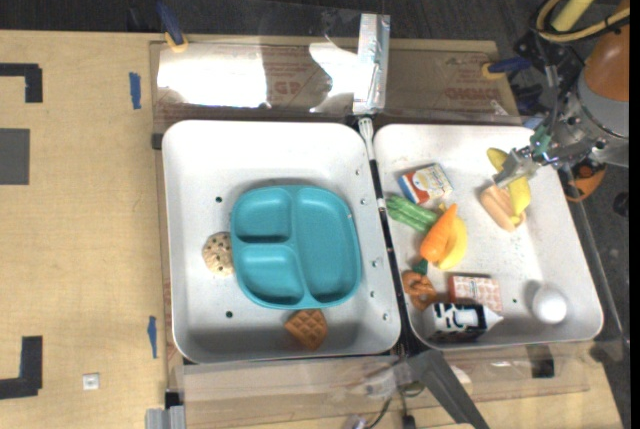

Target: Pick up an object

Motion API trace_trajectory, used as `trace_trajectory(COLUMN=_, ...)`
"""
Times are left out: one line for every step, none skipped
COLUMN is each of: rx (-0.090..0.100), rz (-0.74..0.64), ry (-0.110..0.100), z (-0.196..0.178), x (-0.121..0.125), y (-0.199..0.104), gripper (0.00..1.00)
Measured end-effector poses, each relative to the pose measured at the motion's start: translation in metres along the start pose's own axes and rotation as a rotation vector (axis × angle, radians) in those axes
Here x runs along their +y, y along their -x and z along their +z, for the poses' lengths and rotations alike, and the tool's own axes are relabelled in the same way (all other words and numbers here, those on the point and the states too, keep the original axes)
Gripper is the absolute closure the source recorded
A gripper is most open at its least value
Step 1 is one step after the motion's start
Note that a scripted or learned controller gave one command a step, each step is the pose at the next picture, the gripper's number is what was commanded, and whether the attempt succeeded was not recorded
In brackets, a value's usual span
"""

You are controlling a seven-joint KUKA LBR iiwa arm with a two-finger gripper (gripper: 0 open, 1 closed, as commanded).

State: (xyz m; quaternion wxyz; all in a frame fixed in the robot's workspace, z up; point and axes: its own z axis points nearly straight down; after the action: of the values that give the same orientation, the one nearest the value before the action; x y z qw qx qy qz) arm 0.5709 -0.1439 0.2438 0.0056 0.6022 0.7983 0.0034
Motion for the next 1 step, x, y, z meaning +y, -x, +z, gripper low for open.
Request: trace_trajectory(rx=0.010, rz=0.135, ry=-0.025, z=0.1203, x=0.0382, y=0.0090, gripper=1.00)
